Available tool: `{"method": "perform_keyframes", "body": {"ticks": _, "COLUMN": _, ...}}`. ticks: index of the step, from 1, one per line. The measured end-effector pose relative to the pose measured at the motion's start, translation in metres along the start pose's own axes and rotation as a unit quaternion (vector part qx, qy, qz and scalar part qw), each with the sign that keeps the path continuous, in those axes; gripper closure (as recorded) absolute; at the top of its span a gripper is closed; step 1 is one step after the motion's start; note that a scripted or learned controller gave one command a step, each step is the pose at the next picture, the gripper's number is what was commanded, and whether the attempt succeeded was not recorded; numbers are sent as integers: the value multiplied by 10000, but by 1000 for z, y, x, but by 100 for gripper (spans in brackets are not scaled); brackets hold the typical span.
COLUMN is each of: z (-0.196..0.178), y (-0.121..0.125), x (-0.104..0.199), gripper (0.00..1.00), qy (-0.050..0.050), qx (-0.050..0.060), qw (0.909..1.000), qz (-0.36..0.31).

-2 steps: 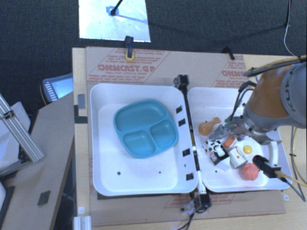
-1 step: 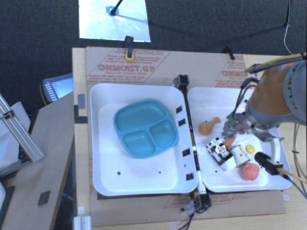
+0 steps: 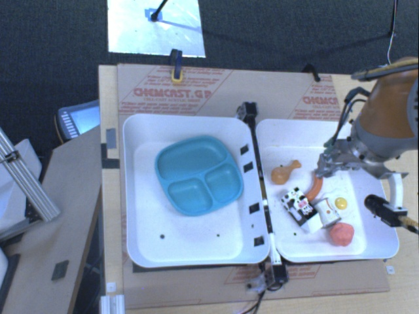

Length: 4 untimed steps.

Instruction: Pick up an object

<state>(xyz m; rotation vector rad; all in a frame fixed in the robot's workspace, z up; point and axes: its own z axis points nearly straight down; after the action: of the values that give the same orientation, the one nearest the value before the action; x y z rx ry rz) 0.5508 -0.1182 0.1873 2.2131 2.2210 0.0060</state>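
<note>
The right bin (image 3: pixel 373 244) holds several toys. There is an orange drumstick (image 3: pixel 286 171), a red-orange sausage (image 3: pixel 315 188), a black-and-white cow-patterned box (image 3: pixel 296 203), a white block (image 3: pixel 323 215), a fried egg (image 3: pixel 340 203) and a pink lump (image 3: pixel 341 233). My gripper (image 3: pixel 327 165) hangs low in the right bin, right at the sausage's upper end and to the right of the drumstick. The wrist hides its tips, and nothing is visibly held.
A blue divided plate (image 3: pixel 198 182) lies in the left bin (image 3: pixel 141 241). A black divider (image 3: pixel 257 182) with clips runs between the bins. A black bar-shaped part (image 3: pixel 383 210) sticks out over the right bin's right rim. The arm's orange band (image 3: pixel 391 100) looms over the far right corner.
</note>
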Motion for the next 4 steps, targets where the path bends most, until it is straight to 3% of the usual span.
{"method": "perform_keyframes", "body": {"ticks": 2, "z": -109, "y": -3, "x": 2, "gripper": 100, "qy": 1, "qx": -1, "qw": 10000, "qz": -4}}
{"method": "perform_keyframes", "body": {"ticks": 4, "z": -94, "y": -2, "x": 108, "gripper": 100, "qy": 14, "qx": 22, "qw": 10000, "qz": -28}}
